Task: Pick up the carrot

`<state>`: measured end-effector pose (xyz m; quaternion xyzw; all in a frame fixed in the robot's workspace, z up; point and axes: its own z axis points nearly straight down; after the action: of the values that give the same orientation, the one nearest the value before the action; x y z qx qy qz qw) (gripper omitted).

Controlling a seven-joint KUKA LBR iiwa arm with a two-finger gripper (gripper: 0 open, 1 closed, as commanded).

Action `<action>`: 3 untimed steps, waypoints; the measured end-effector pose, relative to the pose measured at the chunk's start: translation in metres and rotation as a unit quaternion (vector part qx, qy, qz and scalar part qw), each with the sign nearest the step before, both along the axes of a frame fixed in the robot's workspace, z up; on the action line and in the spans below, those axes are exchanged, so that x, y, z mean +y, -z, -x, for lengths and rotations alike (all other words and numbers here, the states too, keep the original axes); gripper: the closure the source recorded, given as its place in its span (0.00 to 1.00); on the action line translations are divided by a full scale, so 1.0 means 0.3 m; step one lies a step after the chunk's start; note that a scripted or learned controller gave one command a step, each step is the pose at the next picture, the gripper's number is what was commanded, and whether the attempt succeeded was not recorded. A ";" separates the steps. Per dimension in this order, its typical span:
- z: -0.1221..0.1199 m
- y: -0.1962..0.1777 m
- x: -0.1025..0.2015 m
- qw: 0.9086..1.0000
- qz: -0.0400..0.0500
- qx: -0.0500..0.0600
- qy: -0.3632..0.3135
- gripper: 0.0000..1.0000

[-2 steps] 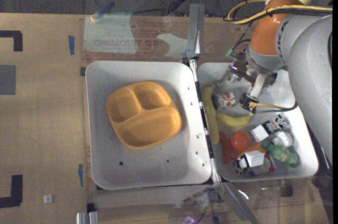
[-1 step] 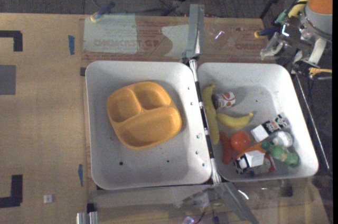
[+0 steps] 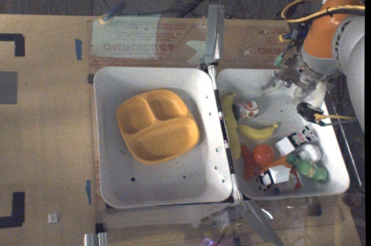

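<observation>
The carrot [image 3: 280, 167] appears as a short orange piece near the front of the right bin [image 3: 338, 158], partly covered by a small white-labelled box [image 3: 271, 177]. My gripper [image 3: 293, 87] hangs over the bin's far right corner, well behind the carrot. Its fingers stand spread apart and open, with nothing between them.
Around the carrot lie an orange-red ball [image 3: 264, 154], a red elongated piece [image 3: 247, 162], a green toy [image 3: 308, 168], a white cube [image 3: 284, 145], two bananas [image 3: 257, 130] and a small can [image 3: 248, 109]. The left bin [image 3: 110, 123] holds a yellow divided plate [image 3: 157, 125].
</observation>
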<state>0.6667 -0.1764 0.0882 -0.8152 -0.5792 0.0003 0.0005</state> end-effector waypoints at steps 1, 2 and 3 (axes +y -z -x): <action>0.016 0.006 0.112 0.981 0.005 0.009 0.195 0.00; 0.003 -0.030 0.124 0.981 0.002 0.002 0.193 1.00; 0.158 -0.263 0.182 0.950 0.000 0.002 0.312 1.00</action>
<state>0.6193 -0.1219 0.1670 -0.9553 -0.2958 0.0014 0.0016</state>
